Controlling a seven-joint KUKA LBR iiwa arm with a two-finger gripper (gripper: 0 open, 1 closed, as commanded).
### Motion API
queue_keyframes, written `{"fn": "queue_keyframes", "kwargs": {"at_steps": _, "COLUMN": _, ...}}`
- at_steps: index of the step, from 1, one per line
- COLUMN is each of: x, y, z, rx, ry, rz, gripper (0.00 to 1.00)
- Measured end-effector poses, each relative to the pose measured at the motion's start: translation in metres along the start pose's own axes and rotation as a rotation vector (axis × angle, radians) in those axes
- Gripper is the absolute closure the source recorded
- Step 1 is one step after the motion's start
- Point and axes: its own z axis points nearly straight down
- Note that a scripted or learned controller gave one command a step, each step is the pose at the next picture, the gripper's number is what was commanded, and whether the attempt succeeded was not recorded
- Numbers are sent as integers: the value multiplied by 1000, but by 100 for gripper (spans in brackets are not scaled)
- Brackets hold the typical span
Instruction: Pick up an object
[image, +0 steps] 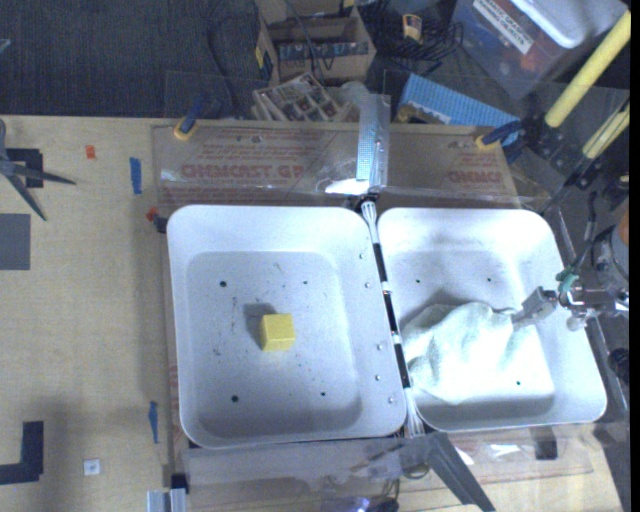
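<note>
Robotics lab: wooden bench (70, 330) w/ two white bins (190, 240), clamps (190, 118), cables (230, 50), stacked gear behind.

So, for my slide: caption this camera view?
Gripper at a white cloth in the right bin; yellow block in the left bin.

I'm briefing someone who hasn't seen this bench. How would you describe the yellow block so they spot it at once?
Start from the two white bins side by side and take the left bin. Near the middle of its floor sits the yellow block, small and cube-like. It is the single bright-coloured item there; the right bin holds a crumpled white cloth instead.
</note>
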Motion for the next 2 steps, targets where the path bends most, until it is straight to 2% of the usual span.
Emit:
{"fn": "queue_keyframes", "kwargs": {"at_steps": 1, "x": -30, "y": 4, "z": 6, "rx": -4, "ry": -3, "rz": -171, "gripper": 0}}
{"fn": "queue_keyframes", "kwargs": {"at_steps": 2, "x": 41, "y": -9, "z": 123, "rx": -16, "ry": -5, "rz": 4, "gripper": 0}}
